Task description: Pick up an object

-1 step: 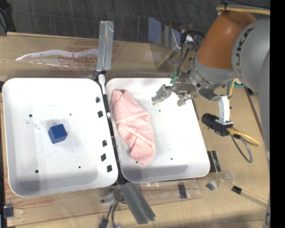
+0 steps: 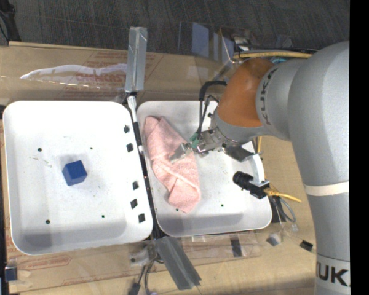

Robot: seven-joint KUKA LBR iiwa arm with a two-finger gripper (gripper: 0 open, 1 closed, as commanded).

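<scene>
On my feed the left bin (image 2: 24, 226) holds one small blue cube (image 2: 74, 172), hard-edged and well apart from the arm (image 2: 320, 103). The grey arm, with its orange band (image 2: 246, 97), overhangs the far right side of the right bin (image 2: 234, 217). The pink cloth (image 2: 175, 171) lies in that bin's left half, soft and rumpled into a long strip. The gripper (image 2: 194, 146) sits against the cloth's right edge, about midway along. I cannot tell whether it is spread or pressed together.
</scene>
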